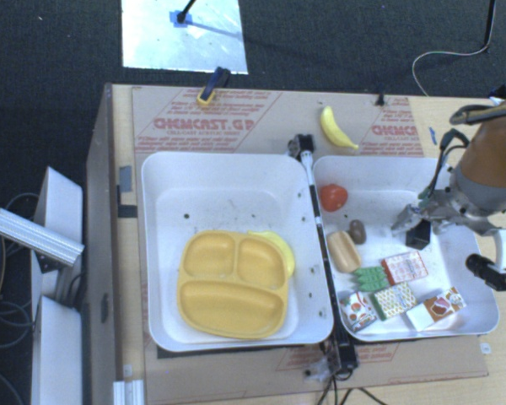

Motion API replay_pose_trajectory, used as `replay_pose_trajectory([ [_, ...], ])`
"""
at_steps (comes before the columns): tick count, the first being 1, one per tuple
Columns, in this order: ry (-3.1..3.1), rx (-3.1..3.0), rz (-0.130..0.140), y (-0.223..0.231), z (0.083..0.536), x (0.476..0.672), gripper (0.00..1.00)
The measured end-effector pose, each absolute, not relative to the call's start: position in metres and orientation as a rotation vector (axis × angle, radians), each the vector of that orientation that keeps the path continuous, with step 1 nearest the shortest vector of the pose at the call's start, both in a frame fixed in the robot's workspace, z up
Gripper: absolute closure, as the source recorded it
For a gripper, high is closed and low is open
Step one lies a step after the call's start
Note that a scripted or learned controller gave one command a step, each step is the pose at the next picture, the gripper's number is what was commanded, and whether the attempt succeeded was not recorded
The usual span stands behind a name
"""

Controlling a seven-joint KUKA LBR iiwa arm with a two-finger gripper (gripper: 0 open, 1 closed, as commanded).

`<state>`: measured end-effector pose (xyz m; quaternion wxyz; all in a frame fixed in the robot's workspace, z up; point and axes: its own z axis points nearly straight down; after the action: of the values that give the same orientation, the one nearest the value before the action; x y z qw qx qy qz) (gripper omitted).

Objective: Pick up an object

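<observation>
Two white bins sit side by side on the bench, and the arm (489, 154) reaches in from the right over the right bin (481, 315). The gripper (417, 226) hangs low inside that bin near its right wall, above bare white floor. Nothing shows between its tips, and from this angle I cannot tell how it is set, released or clenched.

Plenty to choose from in there. A red tomato (333, 197) lies at the upper left. Just below it sits a small brown piece (357, 230), then a tan bun (343, 251) close against the left wall. Along the near side there's a cluster of small printed boxes: a green one (371, 278), a red-and-white one (404, 267), another green-patterned one (394, 300) and more (444, 305) toward the corner. The gripper is just above and right of that cluster, apart from all of it.

In the left bin (164, 226) rests a yellow tray (232, 283) with three compartments. A banana (337, 130) lies on the bench behind the bins, beside a blue-and-yellow clip (211, 87).
</observation>
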<state>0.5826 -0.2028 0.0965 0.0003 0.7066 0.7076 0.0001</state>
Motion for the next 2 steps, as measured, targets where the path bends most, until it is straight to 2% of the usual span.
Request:
replay_pose_trajectory([
  [1, 2.222, 2.215, 0.004, -0.203, 0.108, 0.584, 1.00],
  [2, 2.228, 2.219, 0.000, -0.118, 0.106, 0.669, 1.00],
])
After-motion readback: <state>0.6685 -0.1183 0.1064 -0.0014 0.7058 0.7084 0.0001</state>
